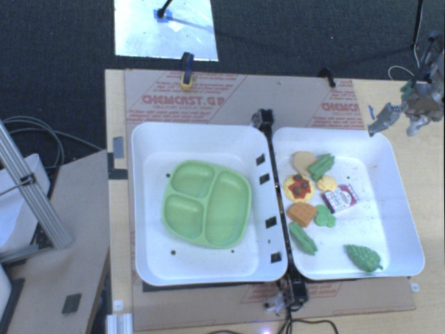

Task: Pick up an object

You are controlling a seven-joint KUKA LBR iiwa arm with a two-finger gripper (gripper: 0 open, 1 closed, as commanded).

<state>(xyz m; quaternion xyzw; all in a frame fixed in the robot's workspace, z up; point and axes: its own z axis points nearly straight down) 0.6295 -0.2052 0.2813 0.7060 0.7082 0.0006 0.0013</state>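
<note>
Seen from above at a slant. Bench (pixel 229 89) carrying two shallow white bins side by side, both lower in the frame than the gripper. Left bin (pixel 149 145), well apart from the gripper toward the frame's left, holding a green divided plate (pixel 207 203) with three compartments, lying flat near the bin's middle. Right bin (pixel 400 186), just below and to the left of the gripper, holding a cluster of small toy foods.

Arm entering at the upper right edge, wrist hardware hovering above the bench just outside the right bin's far right corner, apart from every object. Gripper (pixel 398 120) raised, fingers apparently spread with a gap between them and nothing held; blur at this edge makes the exact opening uncertain.

Candidate objects, all resting on the right bin's floor, down and left of the gripper:
- green leafy piece (pixel 363 257), farthest down, near the bin's front edge;
- round pizza-like disc (pixel 297 187), red and yellow;
- red-and-white packet (pixel 340 199), tilted;
- orange waffle-like piece (pixel 302 213);
- green ridged piece (pixel 320 165) overlapping a tan biscuit-like piece (pixel 302 161), closest to the gripper;
- slim green pod (pixel 303 238);
- small green floret (pixel 324 218);
- small yellow piece (pixel 326 184).
</note>
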